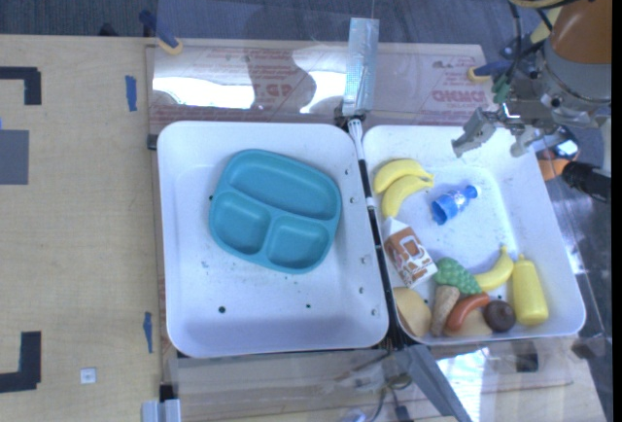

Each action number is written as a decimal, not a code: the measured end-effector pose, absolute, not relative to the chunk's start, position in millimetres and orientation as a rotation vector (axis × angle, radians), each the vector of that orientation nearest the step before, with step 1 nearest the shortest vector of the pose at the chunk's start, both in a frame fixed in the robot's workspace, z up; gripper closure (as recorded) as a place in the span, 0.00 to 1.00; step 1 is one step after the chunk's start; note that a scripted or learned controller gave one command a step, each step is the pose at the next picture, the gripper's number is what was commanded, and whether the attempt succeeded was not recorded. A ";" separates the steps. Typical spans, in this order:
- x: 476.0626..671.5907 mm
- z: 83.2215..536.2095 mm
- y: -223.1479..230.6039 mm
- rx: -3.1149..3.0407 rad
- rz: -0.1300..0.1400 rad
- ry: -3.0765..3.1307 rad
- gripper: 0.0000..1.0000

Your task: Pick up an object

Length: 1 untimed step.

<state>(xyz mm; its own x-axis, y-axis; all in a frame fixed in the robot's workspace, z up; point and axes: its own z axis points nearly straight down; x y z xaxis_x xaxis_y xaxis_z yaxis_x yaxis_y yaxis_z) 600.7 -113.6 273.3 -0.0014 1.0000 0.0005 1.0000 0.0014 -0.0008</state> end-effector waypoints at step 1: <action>599.8 116.5 -131.1 -1.950 0.009 -2.449 0.00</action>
<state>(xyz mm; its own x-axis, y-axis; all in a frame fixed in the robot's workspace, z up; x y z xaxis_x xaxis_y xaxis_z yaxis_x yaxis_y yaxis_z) 599.8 -131.1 116.5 -0.2240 0.9746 0.0048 0.9745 0.2241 -0.0113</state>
